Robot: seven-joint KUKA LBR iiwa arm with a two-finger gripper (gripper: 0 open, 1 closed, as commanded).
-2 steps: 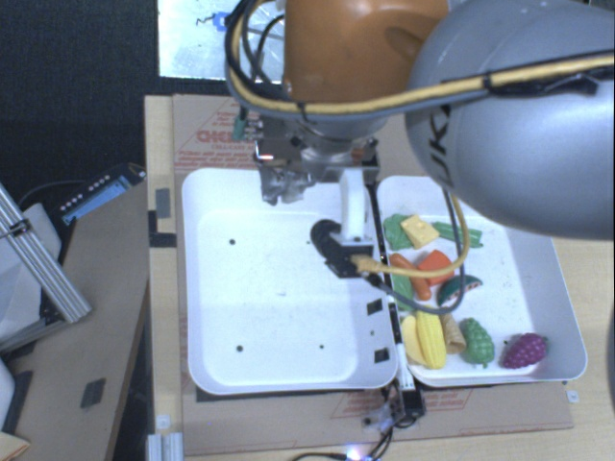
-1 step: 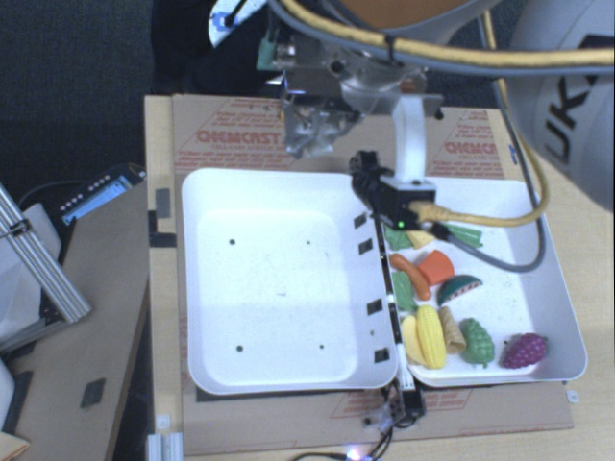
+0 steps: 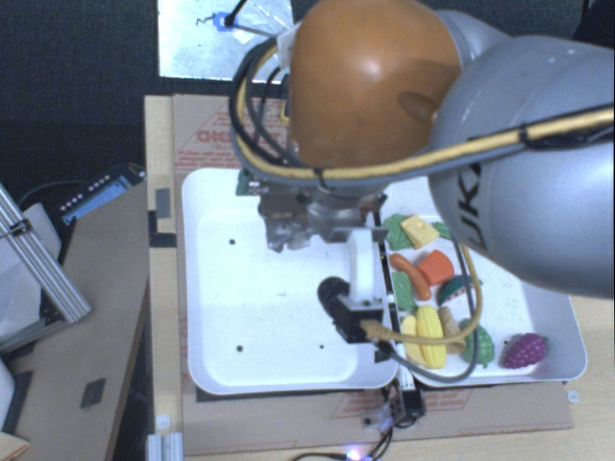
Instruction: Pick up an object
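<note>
Now arm point(image 3: 519, 152) stoops, hand point(image 3: 288, 229) over L bin point(image 3: 240, 358).

The gripper point(image 3: 285, 229) hangs over the left bin point(image 3: 240, 296) near its far edge; the right bin point(image 3: 553, 320) holds corn point(image 3: 428, 339), a carrot point(image 3: 437, 265), and purple grapes point(image 3: 524, 351) in its near right corner

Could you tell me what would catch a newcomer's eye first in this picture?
The big grey arm with its glossy orange band looms across the top, reaching in from the right, with its tool hanging over the left bin. Next come the bright toy foods crowded in the right bin, above all the yellow corn near its front and the purple grapes at its near right corner.
</note>
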